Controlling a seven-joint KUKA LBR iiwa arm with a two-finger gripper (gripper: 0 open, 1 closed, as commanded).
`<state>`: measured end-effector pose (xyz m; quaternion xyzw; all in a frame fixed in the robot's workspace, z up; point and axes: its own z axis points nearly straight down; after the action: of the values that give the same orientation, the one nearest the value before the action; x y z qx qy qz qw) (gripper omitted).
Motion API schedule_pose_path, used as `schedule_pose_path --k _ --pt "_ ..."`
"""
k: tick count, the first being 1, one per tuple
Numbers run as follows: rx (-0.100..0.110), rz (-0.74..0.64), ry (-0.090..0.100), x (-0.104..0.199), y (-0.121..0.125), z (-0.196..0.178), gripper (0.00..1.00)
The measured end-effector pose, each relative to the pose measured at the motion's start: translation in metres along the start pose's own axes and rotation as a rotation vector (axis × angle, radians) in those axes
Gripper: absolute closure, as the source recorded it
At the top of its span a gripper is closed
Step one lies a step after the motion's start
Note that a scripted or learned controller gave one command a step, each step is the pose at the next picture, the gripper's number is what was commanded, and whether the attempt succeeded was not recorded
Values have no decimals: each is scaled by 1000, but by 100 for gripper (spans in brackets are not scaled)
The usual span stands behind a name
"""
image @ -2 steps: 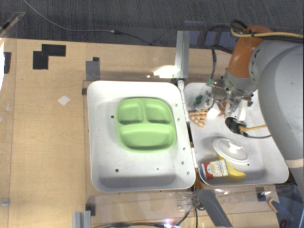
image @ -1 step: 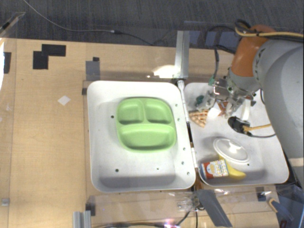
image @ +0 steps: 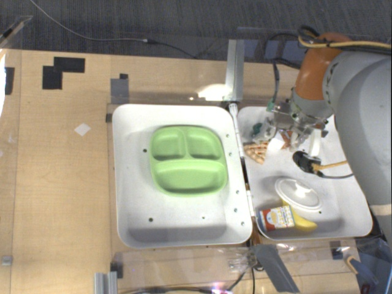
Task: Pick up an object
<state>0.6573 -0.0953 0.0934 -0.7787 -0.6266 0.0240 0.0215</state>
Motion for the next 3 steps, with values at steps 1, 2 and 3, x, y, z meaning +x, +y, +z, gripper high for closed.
schedule_pose_path --k 1,2,3 --pt "1 24 0 1 0 0 0" --pt "-27 240 14 -24 -6 -20 0" --pt "-26 213 7 -9 6 2 0"
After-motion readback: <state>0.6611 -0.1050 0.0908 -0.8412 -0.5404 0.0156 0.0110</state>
